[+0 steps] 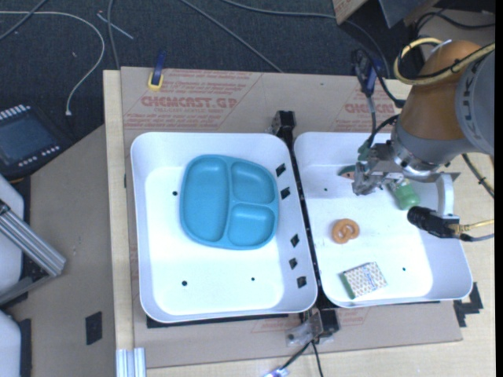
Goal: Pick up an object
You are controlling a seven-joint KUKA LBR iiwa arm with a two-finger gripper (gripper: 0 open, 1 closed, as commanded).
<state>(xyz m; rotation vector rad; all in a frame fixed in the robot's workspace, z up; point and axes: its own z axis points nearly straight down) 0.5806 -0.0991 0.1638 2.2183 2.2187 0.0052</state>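
Overhead, the hand (363, 177), grip state unreadable, hovers near the right bin's (440, 289) far edge, pretzel (344, 231) nearby.

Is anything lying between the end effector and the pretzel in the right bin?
Nothing visible does. The end effector hovers over the upper part of the right bin; bare white floor separates it from the pretzel. The green object sits off to the side.

The divided plate (229, 202) in the left white bin (157, 289) is light blue. In the right bin (440, 281), the pretzel (344, 231) is orange-brown, the packet (363, 279) checkered, the far object (406, 195) green.
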